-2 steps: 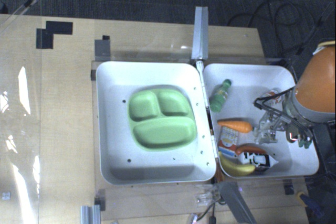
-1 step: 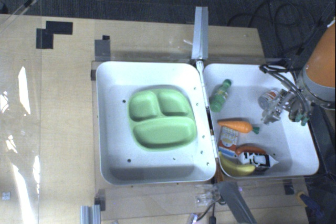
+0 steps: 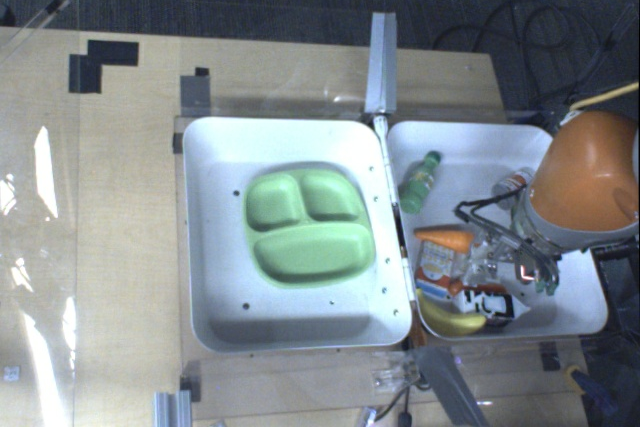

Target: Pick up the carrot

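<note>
The orange carrot lies in the right bin, close to its left wall, resting on the top edge of a snack packet. My gripper hangs low in the same bin, just right of the carrot's thick end, at about its height. The view does not show anything held by it. The arm's orange band covers the bin's right side and hides what lies under it.
A green bottle lies at the right bin's upper left. A banana and a black-and-white item sit by its front wall. A small bottle peeks from under the arm. The left bin holds a green divided plate.
</note>
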Tool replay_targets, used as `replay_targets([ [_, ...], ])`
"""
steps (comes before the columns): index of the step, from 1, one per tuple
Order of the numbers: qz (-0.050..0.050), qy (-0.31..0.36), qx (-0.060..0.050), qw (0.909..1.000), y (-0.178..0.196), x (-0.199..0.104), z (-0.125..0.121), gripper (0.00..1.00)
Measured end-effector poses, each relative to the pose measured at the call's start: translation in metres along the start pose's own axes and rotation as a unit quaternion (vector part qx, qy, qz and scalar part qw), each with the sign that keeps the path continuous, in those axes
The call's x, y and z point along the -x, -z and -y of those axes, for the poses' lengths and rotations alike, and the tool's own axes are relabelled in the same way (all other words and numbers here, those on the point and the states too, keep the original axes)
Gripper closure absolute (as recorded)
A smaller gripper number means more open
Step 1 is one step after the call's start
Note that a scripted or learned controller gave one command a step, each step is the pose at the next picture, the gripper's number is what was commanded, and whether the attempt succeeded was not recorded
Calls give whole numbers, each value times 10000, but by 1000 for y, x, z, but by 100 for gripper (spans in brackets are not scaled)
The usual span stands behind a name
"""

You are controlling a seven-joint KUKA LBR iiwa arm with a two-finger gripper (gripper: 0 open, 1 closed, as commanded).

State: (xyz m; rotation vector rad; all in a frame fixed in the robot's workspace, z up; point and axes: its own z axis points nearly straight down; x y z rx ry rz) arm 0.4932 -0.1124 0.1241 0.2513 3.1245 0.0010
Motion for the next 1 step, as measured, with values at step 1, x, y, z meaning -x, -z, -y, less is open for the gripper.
replay_targets([
  [1,30,3045,4,9525,62,12,-51,100],
])
